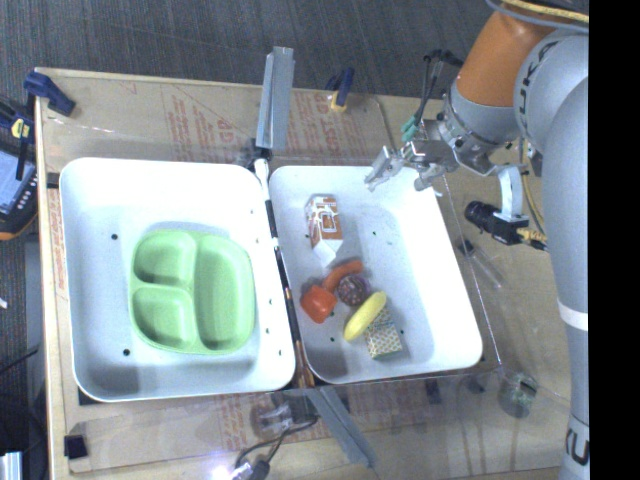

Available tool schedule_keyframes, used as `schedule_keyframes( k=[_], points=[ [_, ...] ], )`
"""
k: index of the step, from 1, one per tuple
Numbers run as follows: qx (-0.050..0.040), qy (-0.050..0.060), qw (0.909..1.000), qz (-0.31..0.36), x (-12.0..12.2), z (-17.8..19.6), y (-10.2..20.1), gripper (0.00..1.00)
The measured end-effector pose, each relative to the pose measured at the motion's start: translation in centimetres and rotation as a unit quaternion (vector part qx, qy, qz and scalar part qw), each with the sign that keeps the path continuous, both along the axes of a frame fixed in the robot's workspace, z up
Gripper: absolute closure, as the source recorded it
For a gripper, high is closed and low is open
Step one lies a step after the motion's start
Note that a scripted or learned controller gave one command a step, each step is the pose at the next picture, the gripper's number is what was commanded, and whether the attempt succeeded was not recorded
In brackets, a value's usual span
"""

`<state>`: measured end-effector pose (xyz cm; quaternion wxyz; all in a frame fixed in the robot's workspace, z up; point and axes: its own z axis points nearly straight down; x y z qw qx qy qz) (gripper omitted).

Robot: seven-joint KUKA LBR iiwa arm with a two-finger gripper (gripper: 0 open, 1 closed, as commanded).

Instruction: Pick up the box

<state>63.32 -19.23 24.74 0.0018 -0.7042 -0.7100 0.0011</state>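
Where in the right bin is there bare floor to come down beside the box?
Right bin: bare floor along its right side, right of the box, below the gripper. Crowded lower centre: tomato, banana and small pieces packed together.

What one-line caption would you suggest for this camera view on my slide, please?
Gripper open above right bin, box unpicked among toy food.

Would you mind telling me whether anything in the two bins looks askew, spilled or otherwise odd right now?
Nothing looks spilled or damaged. The box lies flat in the right bin, apart from the small pile of toy food nearer the front. The green divided plate sits flat in the left bin. The gripper hovers over the right bin's far edge, holding nothing.
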Motion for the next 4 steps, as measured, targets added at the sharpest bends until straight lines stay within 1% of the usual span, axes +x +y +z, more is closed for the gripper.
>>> schedule_keyframes(
  k=[1, 2, 3, 4],
  points=[
    [0.0002, -0.001, 0.9985, 0.055, -6.8, -1.4, 0.3, 0.00],
    [0.0003, 0.000, 0.9956, 0.094, -13.1, -8.1, -1.9, 0.00],
    [0.0007, 0.000, 0.9964, 0.084, -15.7, -15.7, -1.8, 0.00],
    [0.0000, 0.000, 0.9962, 0.087, -15.6, -14.7, -1.8, 1.00]
  ],
)
